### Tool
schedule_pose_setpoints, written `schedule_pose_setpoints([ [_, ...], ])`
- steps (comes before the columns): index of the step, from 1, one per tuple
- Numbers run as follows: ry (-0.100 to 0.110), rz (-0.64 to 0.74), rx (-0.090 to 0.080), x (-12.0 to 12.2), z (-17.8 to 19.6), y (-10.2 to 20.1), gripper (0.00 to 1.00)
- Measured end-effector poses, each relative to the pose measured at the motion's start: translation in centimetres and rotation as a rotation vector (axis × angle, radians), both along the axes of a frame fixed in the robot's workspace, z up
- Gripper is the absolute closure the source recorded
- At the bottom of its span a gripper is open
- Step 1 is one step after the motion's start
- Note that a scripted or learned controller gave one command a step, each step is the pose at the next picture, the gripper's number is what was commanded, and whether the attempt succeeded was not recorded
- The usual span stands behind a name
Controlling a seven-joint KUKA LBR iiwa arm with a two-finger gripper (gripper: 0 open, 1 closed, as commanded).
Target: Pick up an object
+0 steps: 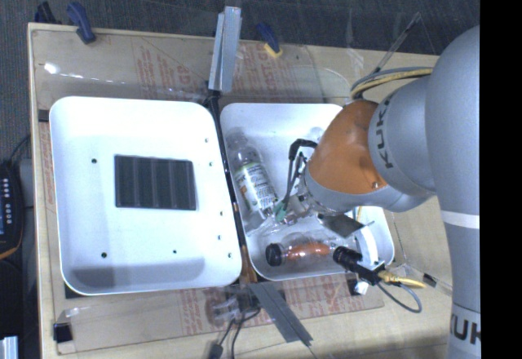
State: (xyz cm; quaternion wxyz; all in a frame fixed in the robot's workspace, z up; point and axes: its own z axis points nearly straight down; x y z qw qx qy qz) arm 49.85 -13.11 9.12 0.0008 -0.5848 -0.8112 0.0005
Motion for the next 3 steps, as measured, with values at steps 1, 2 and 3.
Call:
schedule_pose_setpoints([
  [1, -0.012, -0.131, -0.018, 4.8, 0.4, 1.5, 0.0],
  [2, -0.008, -0.125, -0.012, 4.8, 1.4, 1.9, 1.0],
  [3, 0.001, -0.061, 0.0, 10.8, 10.0, 7.6, 1.0],
])
